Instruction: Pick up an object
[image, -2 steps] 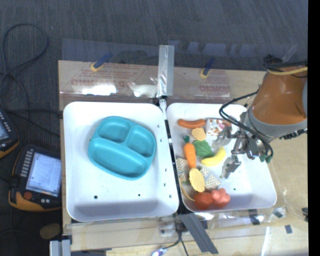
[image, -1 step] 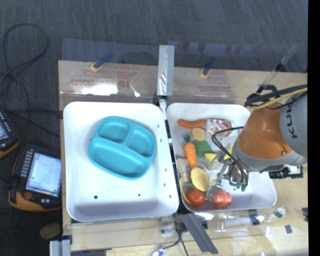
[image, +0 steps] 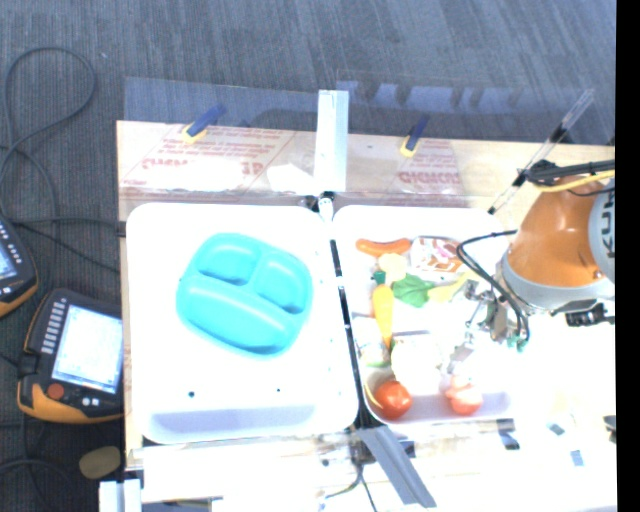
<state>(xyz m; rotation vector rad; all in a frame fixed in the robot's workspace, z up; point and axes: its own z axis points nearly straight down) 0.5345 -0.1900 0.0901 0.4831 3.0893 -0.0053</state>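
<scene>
The right bin (image: 545, 395) holds a crowd of toy food. A red tomato (image: 393, 398) lies at its front left, and a smaller red and white piece (image: 463, 397) sits to the tomato's right. A carrot (image: 382, 310), a green leaf (image: 413, 290), an orange strip (image: 383, 246), a printed packet (image: 436, 256) and a white block (image: 414, 358) lie further back. My gripper (image: 466, 352) reaches in from the right and hangs just above the small red and white piece, beside the white block. No object shows in its grasp.
A light blue divided plate (image: 245, 290) lies in the left bin (image: 160, 400). A ridge (image: 342, 310) separates the two bins. The arm's orange band (image: 555, 245) stands over the right bin's far right. A teach pendant (image: 75, 355) lies off the bench at left.
</scene>
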